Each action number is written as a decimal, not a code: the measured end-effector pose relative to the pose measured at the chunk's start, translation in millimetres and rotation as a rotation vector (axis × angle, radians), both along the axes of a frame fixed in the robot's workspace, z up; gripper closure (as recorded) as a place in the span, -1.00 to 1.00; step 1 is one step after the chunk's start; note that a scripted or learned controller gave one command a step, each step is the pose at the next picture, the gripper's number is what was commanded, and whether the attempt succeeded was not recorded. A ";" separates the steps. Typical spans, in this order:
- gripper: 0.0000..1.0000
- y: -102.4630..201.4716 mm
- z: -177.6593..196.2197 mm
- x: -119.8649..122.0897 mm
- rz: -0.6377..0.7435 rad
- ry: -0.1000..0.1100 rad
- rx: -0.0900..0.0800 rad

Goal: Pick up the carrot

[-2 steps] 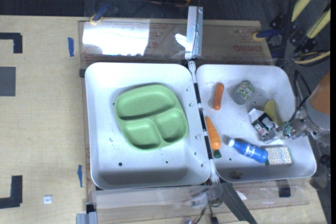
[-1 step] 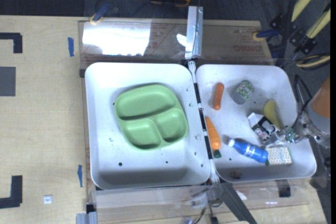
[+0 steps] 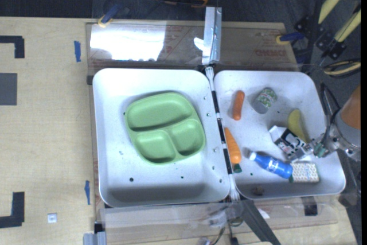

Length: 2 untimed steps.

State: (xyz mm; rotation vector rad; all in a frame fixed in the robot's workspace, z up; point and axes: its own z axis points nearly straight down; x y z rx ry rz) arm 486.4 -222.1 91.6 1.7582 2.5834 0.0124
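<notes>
Right bin (image 3: 330, 178), nearest edge: sponge block (image 3: 305, 171) and blue bottle (image 3: 270, 163) lying flat at about 5 o'clock of the bin. Carrot (image 3: 232, 152) lies along the bin's left wall at 8 o'clock, green stem end toward the near side, touching or just beside the wall (can't tell which). Claw (image 3: 293, 146) sits at 3 o'clock, over a black-white packet, well apart from the carrot; can't tell if it's apart or together, too blurred. Farther back: banana (image 3: 295, 122), grey can (image 3: 265, 99), a second orange piece (image 3: 238, 105) at 11 o'clock. Left bin holds green divided plate (image 3: 165, 126).

Carrot probably light, stiff, smooth toy plastic, may roll. Best grip mid-body across the width; wall crowds one side.
</notes>
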 end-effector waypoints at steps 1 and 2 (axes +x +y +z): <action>1.00 -1.2 0.1 -0.2 0.109 -0.001 -0.004; 1.00 36.9 35.5 7.8 0.273 0.015 -0.001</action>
